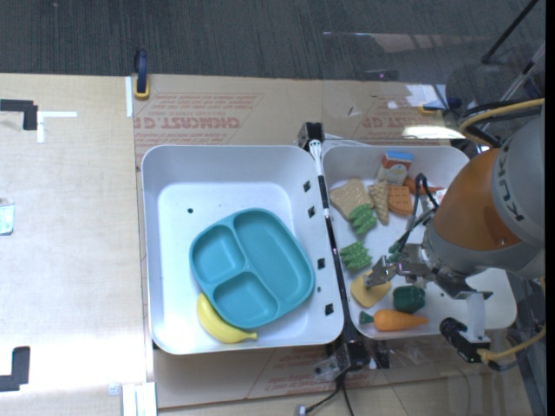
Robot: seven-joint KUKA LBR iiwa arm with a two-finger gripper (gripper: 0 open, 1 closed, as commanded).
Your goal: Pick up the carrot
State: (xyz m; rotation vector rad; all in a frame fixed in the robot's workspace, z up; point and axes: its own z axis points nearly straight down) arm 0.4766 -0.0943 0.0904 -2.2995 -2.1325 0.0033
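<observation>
1 carrot (pixel 400 321) is being seen lying near the front wall of the right bin (pixel 499 312), long axis running left-right, just below and right of the gripper (pixel 382 274), which is being held narrowly parted, gripping nothing.

Left bin (pixel 165 232): teal divided plate (pixel 251 267) at centre; banana (pixel 221 323) touching plate's lower-left edge, near the bin's front wall.

The arm (pixel 512 202) is big and round, grey with a wide orange band (pixel 468 211). A black cable (pixel 422 199) loops beside the band. A yellow hose (pixel 499 111) curves above it.
</observation>
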